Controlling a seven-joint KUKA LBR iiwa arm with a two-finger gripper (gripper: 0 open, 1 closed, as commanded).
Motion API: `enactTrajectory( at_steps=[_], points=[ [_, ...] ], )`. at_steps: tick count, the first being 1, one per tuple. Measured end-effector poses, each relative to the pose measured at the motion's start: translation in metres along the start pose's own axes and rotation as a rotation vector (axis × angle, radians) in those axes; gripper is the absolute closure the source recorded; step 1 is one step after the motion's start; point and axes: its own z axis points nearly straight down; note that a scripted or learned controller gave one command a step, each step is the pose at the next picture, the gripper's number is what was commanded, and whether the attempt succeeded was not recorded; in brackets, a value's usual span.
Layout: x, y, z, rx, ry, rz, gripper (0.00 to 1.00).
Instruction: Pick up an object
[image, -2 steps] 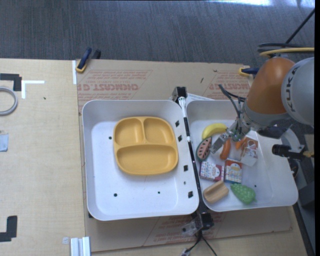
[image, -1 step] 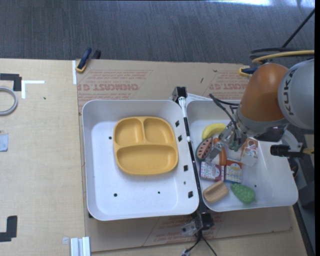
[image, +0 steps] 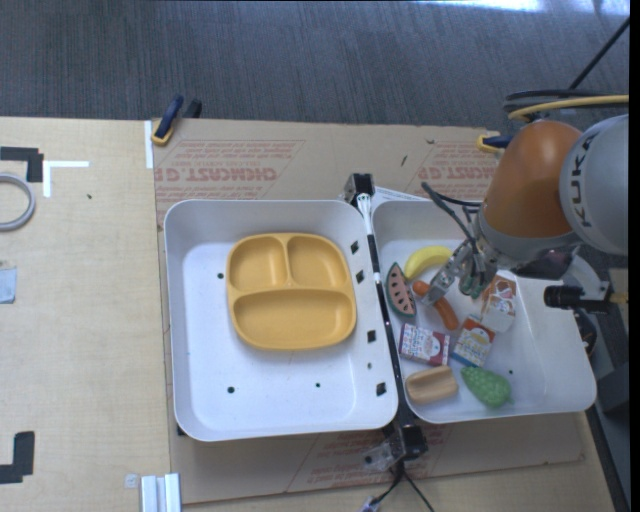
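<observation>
Gripper (image: 468, 272) hangs low over the right bin (image: 560, 385), at the banana's (image: 427, 261) four o'clock, apparently choosing; jaws' state unclear.

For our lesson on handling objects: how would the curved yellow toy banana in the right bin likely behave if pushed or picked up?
The curved yellow toy banana looks like smooth moulded plastic, so probably stiff, light, perhaps slippery. Its curved shape suggests it would rock or spin when pushed rather than roll far. It lies close to the watermelon slice toy, so a push may nudge that.

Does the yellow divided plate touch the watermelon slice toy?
Apart. In the camera view the yellow plate lies in the left bin, and the watermelon slice lies in the right bin, with the bins' walls between them.
</observation>
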Motion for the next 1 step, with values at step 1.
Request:
enactTrajectory(
  at_steps=[1],
  points=[
    [0.0874, 0.0088, -0.2299, 0.001, 0.000, -0.121, 1.00]
  ],
)
